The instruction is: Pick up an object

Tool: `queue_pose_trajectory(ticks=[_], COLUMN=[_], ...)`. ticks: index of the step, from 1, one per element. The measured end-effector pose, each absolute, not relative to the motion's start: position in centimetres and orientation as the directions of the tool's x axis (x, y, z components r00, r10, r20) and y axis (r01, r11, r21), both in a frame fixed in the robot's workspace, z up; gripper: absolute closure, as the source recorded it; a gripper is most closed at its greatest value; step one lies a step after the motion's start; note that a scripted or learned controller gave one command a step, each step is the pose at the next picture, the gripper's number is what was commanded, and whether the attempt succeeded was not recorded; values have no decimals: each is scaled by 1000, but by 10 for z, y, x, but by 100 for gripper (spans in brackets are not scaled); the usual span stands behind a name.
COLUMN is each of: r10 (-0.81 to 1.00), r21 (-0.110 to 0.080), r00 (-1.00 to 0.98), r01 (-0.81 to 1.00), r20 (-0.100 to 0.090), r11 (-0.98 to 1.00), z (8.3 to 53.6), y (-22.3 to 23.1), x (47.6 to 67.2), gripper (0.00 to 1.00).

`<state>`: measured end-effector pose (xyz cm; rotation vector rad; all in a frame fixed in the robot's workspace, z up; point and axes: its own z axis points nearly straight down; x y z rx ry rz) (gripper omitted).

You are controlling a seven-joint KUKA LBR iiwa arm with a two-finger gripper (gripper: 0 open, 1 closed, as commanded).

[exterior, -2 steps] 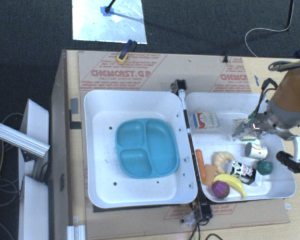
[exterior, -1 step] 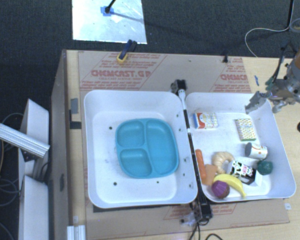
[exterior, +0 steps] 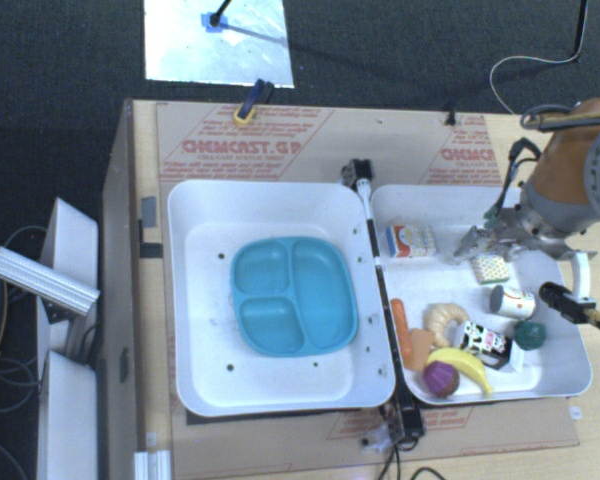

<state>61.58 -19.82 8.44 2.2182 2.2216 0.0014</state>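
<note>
My gripper (exterior: pixel 483 242) hangs over the back of the right bin (exterior: pixel 570 373), on the grey arm that reaches in from the right. Just below it lies a small pale checkered block (exterior: pixel 491 268). A white and orange carton (exterior: pixel 410 240) lies to its left, by the bin's back wall. Further forward are a white cup (exterior: pixel 511 301) on its side, a teal ball (exterior: pixel 529 335), a black-and-white cow figure (exterior: pixel 483 340), a beige croissant (exterior: pixel 446 318), an orange carrot (exterior: pixel 401 330), a yellow banana (exterior: pixel 462 365) and a purple fruit (exterior: pixel 440 378).
The left bin (exterior: pixel 205 268) holds a blue divided plate (exterior: pixel 293 295). A ridge (exterior: pixel 375 268) separates the two bins. Cardboard (exterior: pixel 280 138) covers the bench behind them.
</note>
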Motion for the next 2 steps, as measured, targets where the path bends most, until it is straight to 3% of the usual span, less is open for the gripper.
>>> queue_pose_trajectory(ticks=[2], r10=[1000], r21=[1], r00=[-1], r01=[1000], r20=[0], r11=[1], z=[84], y=[-207], x=[546], gripper=[0])
